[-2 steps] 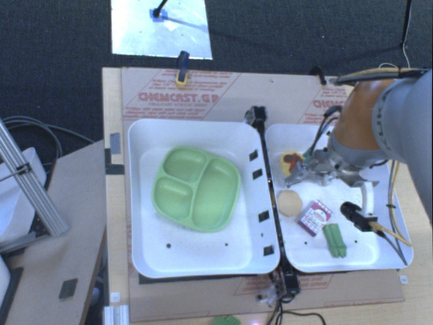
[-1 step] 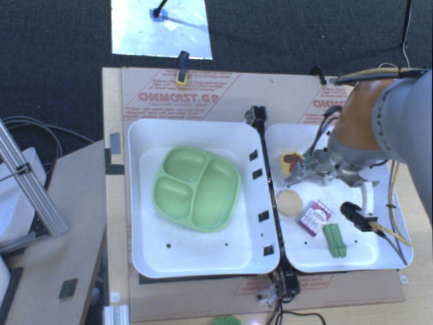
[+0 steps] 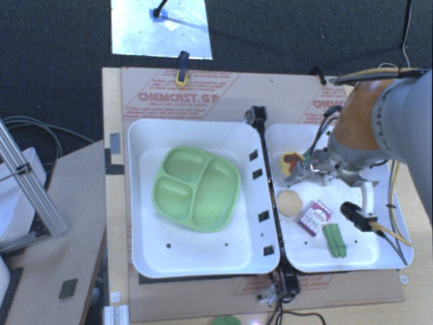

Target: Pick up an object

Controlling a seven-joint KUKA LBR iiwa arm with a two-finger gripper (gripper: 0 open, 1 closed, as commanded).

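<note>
My tool [image 3: 295, 172], whose grip state I cannot tell, hangs low in the right bin [image 3: 385, 252] beside the red-and-yellow toy [image 3: 291, 160], just above the tan disc [image 3: 289, 202], so I risk nudging either one aside.

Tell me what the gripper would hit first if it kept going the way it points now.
The gripper points toward the view's left, low over the right bin. It would probably meet the red and yellow object first, then the divider between the bins; depth is hard to judge from above.
</note>
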